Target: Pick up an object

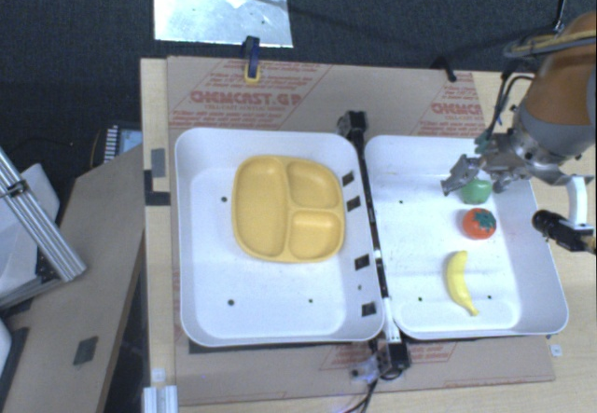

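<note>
**Assessing the green object under the gripper, right bin**

Sitting in the far part of the right bin (536,309), the small green object (478,189) is the likeliest target: the gripper (482,175) is directly over it, its grey parts covering the object's upper edge. Whether the gripper is spread or closed on it cannot be told from this view, so no grasp is recorded.

Handling judgement: looks like a small toy piece, rounded, probably light, rigid and smooth plastic. Slip risk is moderate on a curved, glossy surface. Best hold is across its widest middle, coming straight down so it does not squirt sideways.

Neighbours: an orange-red round fruit (479,223) with a green spot lies just beside it on the near side, apart but close enough to be nudged on descent. A yellow banana (458,282) lies nearer the front of the same bin, well apart.

Further out: the left bin (201,215) holds a yellow divided tray (285,208). Both bins rest on a cardboard sheet (308,89).
</note>
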You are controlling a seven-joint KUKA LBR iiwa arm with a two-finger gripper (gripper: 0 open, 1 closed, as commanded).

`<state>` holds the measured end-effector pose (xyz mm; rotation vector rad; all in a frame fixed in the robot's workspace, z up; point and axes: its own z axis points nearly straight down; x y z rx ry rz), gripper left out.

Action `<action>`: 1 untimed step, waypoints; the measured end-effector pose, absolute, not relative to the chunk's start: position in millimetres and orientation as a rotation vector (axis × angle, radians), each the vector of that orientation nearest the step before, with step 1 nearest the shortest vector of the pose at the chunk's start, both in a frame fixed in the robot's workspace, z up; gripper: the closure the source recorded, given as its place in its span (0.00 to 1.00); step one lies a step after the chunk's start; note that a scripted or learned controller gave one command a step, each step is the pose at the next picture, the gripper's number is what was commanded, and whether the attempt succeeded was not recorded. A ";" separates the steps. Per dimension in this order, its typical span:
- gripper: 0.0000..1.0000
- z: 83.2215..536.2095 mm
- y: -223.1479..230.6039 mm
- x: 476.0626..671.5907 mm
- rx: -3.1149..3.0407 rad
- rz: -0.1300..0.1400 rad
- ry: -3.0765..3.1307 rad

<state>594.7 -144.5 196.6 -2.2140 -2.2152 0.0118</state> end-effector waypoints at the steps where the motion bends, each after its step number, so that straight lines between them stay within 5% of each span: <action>1: 0.00 204.7 -144.2 597.5 -2.219 -0.001 -2.226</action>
